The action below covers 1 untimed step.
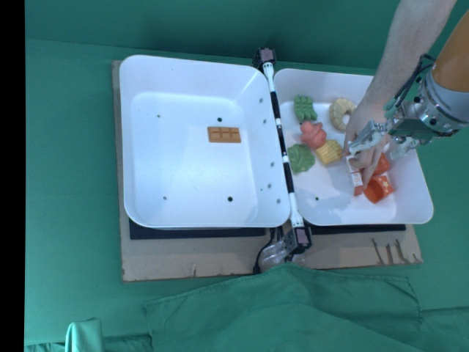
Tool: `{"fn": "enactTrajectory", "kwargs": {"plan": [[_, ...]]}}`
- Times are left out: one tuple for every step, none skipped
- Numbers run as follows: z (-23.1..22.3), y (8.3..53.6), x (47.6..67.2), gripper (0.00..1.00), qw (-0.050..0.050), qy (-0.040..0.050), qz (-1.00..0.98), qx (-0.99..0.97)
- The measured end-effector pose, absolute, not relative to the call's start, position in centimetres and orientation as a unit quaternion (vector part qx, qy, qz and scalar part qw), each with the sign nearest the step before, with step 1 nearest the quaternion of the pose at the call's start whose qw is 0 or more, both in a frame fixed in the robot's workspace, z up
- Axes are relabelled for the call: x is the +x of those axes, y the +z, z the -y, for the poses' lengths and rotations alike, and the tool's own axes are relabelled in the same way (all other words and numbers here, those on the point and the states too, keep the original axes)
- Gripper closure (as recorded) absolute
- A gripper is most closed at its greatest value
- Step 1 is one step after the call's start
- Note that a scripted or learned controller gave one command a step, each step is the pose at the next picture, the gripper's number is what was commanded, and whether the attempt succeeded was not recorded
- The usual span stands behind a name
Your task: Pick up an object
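My gripper (375,139) hangs over the right side of the right bin (410,213), just above an orange-red block (378,188). A person's hand (363,125) reaches into the same bin right beside the gripper and overlaps it. The hand's fingertips touch a small white and red item (355,176). Left of them lie a yellow corn piece (330,152), a pink toy (314,133), a yellow ring (341,114), a dark green toy (305,108) and a pale green leaf-like piece (300,158). An orange bar (224,134) lies alone in the left bin (146,196).
The person's forearm (410,35) comes down from the top right across the bin's far edge. A black and white hinge strip (282,145) runs between the two bins. Green cloth (293,306) surrounds the bench, with a fold near the front.
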<state>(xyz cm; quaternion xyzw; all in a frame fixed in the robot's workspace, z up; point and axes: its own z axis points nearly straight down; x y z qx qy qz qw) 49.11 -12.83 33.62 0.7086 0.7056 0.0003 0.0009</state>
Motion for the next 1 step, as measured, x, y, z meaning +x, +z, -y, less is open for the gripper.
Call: {"fn": "enactTrajectory", "kwargs": {"plan": [[12.83, 33.62, 49.11, 0.00, 0.001, 0.0003, -0.706, 0.709]]}}
